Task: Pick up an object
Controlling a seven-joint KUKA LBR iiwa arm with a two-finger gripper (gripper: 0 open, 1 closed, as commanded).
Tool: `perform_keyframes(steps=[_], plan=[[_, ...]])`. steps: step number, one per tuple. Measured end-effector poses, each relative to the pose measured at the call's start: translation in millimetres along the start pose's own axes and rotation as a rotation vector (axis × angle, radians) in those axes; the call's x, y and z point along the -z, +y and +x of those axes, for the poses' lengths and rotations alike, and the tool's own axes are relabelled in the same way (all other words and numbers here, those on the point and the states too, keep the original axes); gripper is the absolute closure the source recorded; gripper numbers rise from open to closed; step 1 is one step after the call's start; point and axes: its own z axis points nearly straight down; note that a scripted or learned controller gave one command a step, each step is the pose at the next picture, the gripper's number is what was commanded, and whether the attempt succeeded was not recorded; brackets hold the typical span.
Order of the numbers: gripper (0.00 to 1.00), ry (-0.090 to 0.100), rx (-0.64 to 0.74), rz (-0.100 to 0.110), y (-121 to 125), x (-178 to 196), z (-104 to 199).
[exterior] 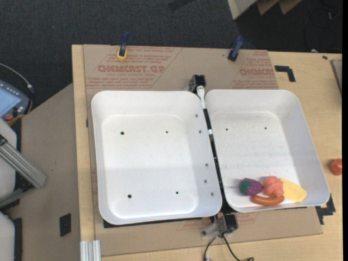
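Observation:
Several small toy foods lie together at the near edge of the right bin (304, 124): a purple grape bunch (250, 186), a pinkish-orange lumpy piece (273, 185), a yellow wedge (294, 191) and an orange-red sausage (267, 200) curved beneath them. They touch or nearly touch one another.
The left bin (100, 145) sits beside the right one, joined by a black divider strip (209, 140). Both rest on a brown cardboard sheet (163, 64) held by blue clamps (123, 45). A small orange object (335, 167) lies on the bench right of the right bin.

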Motion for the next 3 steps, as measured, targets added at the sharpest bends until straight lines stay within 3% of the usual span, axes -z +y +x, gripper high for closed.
perform_keyframes(steps=[1, 3], plan=[[1.0, 0.023, -0.003, 0.034, -20.5, -32.2, 4.1], [1.0, 0.016, -0.002, 0.022, -17.4, -9.1, 2.6]])
